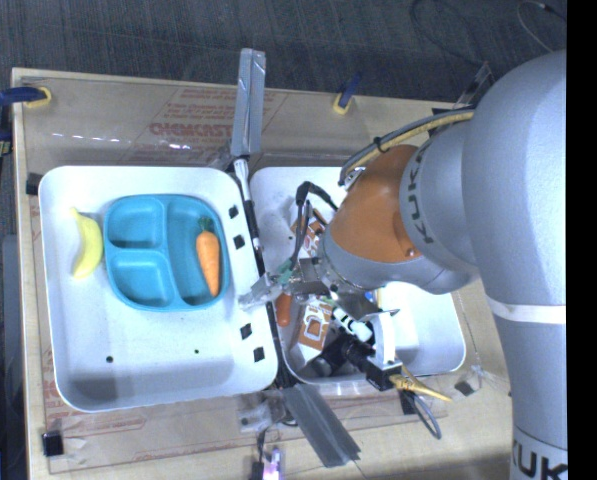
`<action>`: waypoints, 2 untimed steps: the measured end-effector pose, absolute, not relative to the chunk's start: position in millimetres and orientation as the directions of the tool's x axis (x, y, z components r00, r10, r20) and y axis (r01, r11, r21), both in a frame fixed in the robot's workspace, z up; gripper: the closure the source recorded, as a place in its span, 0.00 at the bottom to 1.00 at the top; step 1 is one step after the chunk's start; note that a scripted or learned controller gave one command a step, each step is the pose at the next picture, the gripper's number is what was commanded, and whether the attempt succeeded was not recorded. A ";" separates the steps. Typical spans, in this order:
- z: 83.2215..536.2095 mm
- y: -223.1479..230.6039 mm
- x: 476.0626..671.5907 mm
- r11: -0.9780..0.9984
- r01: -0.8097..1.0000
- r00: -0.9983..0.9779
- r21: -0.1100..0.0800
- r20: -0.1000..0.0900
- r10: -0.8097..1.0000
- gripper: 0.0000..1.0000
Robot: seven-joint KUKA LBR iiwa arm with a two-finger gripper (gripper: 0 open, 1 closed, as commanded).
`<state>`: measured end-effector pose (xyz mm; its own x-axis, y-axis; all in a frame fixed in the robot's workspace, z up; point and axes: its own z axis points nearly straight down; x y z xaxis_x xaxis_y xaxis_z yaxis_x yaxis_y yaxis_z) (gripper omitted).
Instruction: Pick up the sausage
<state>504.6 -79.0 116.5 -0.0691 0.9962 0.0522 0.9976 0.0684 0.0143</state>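
A small reddish-orange piece that looks like the sausage (282,312) lies in the right bin (440,340), close against its left wall. My gripper (312,320) hangs low over the left part of that bin, just right of the sausage. The grey arm and its orange band cover most of the bin, and much of the sausage is hidden by the gripper's body. I cannot tell whether the gripper touches it.
The left bin (128,368) holds a blue divided tray (138,268) with a carrot (209,260) in its right compartment. A yellow banana (86,245) lies left of the tray. A ridge (250,268) separates the two bins.
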 end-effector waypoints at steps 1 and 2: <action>115.8 -83.1 512.9 0.229 0.973 -0.229 0.018 0.055 0.972 0.00; 115.0 -80.8 525.2 0.332 0.943 -0.332 -0.001 0.055 0.942 0.00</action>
<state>525.2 -80.8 115.0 -0.3315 0.9418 0.0551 0.9433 0.3321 -0.0006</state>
